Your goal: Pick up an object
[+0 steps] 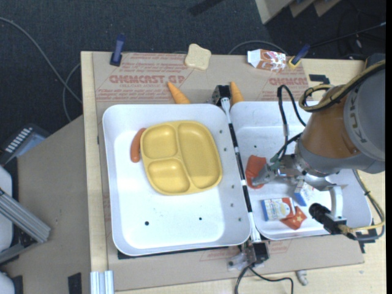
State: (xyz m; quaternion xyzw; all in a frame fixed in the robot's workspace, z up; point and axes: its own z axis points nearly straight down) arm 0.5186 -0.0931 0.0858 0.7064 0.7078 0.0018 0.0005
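My gripper (264, 175) hangs low over the left side of the right bin (269, 118), reaching in from the right. A red object (253, 164) lies right against its tip, touching or nearly so; I cannot make out whether it is gripped. Closer to the front of the same bin lie a small white and blue packet (277, 208), a red scrap (295, 218) and a small blue piece (300, 195). The left bin (171, 225) holds a yellow divided plate (181, 157) with an orange-red sausage (135, 147) beside its left edge.
Behind the bins on the cardboard lie a bread slice (198, 56), two orange carrots (177, 94) (236, 92), a blue clip (117, 51) and a crumpled wrapper (267, 59). A black cable (283, 112) loops over the right bin's back. The arm's orange band (327, 136) covers that bin's right side.
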